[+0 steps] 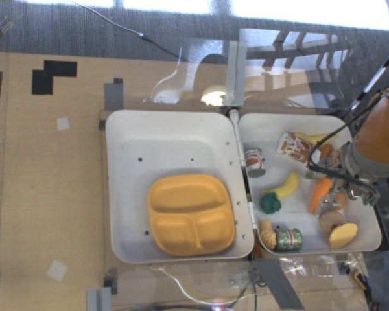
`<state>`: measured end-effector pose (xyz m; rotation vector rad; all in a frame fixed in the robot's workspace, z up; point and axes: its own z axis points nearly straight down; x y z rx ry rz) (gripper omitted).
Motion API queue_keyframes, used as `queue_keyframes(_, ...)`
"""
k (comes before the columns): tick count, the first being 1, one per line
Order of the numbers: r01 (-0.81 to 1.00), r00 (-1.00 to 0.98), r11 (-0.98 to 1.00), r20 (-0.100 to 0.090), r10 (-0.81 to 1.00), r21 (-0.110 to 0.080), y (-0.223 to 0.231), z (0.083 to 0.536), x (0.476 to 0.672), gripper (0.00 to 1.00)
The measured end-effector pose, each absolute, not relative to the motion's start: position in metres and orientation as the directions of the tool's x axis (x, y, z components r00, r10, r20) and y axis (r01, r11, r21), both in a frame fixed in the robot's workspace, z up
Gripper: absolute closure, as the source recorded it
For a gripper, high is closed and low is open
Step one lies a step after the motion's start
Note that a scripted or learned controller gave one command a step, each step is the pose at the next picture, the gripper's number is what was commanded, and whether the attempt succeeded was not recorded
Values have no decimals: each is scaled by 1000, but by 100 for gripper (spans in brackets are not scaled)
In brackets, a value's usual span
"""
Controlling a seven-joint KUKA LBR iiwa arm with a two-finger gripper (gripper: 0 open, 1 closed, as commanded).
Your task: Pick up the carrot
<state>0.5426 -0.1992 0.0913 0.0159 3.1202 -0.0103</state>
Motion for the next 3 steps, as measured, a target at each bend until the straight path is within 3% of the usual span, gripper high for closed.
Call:
queue_keyframes(1,3,-1000,1000,-25,3,-7,-197,103,545,100)
queue_keyframes(2,-218,-976,976,-13,-218,-5,-193,183,574,100)
queue_keyframes(3,-544,-839,839,-15,-544,-8,-120,252,655,100)
